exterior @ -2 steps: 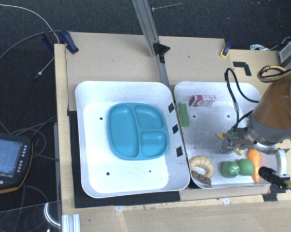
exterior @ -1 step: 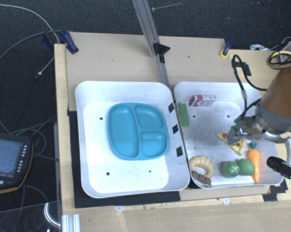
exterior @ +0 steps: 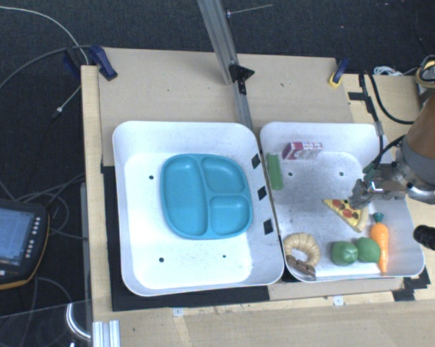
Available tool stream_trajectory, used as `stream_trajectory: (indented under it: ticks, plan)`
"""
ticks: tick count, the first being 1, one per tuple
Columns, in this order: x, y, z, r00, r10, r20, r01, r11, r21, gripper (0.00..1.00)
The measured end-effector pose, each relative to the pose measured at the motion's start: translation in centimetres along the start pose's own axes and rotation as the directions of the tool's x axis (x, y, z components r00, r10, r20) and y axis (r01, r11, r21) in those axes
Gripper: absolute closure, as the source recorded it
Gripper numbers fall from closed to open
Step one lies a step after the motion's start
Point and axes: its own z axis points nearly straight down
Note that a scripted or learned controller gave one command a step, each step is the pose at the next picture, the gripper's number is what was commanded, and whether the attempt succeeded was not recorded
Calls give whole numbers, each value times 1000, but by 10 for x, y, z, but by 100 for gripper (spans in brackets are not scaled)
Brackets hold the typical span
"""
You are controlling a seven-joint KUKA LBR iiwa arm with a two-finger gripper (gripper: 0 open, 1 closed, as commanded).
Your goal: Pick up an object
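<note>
Yellow pizza slice [exterior: 344,211] flat in right bin [exterior: 311,186], just beside the gripper [exterior: 362,196].

My gripper [exterior: 363,191] showing bare grey metal, dully glinting. Both white bins [exterior: 131,215] looking like smooth plastic, faintly speckled. Blue divided plate [exterior: 205,195] reading as matt plastic. Pizza slice [exterior: 345,211], carrot [exterior: 379,246], green vegetable [exterior: 355,252] appearing as smooth toy plastic, slightly glossy. Bench [exterior: 174,85] showing pale matt wood. Pole [exterior: 216,24] gleaming as brushed metal. Floor [exterior: 29,78] looking like dark rough carpet.
</note>
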Motion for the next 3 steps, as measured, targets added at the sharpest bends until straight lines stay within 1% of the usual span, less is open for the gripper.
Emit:
stream_trajectory:
  ticks: [1,2,3]
  plan:
    - [-1,0,-44,1000,0,1,0,1000,-1,100]
    - [48,-4,-35,1000,-3,-5,3,1000,8,100]
    - [102,5,-27,1000,-5,-5,5,1000,9,100]
